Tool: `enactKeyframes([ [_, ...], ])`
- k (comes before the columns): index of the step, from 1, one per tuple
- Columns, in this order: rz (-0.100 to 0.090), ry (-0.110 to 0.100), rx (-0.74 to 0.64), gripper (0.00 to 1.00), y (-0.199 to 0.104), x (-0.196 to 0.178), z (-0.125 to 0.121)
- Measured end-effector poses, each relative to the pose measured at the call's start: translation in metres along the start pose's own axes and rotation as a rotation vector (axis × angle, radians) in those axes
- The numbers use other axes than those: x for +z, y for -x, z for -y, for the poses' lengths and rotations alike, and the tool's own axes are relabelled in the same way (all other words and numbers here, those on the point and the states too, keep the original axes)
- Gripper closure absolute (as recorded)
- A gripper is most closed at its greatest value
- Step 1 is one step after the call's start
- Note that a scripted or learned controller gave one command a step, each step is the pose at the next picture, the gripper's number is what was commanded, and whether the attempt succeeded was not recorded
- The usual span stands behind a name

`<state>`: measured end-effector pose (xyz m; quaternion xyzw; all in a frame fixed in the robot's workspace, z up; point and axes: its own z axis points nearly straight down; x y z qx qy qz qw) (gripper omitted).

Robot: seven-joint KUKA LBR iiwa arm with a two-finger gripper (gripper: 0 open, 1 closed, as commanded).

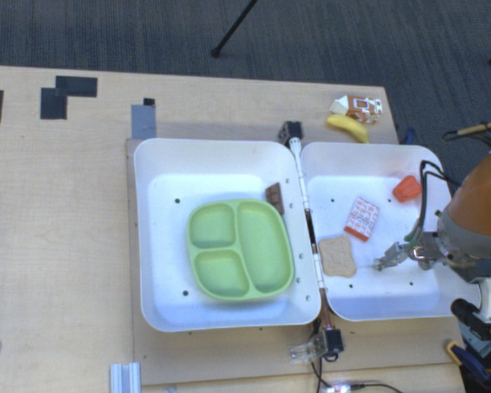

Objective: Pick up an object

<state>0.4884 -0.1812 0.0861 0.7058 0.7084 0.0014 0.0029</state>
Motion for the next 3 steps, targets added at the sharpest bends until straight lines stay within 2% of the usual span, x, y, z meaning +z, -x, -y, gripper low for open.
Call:
enactKeyframes([
  [1, 0.001, 0.005, -0.003, 1.0, 0.0, -0.011, -0.002],
  [2, 0.001, 0.005, -0.003, 0.0, 0.0, -0.011, -0.002],
  [3, 0.0, -0.002, 0.001, 0.0, 0.025, -0.077, 0.0],
])
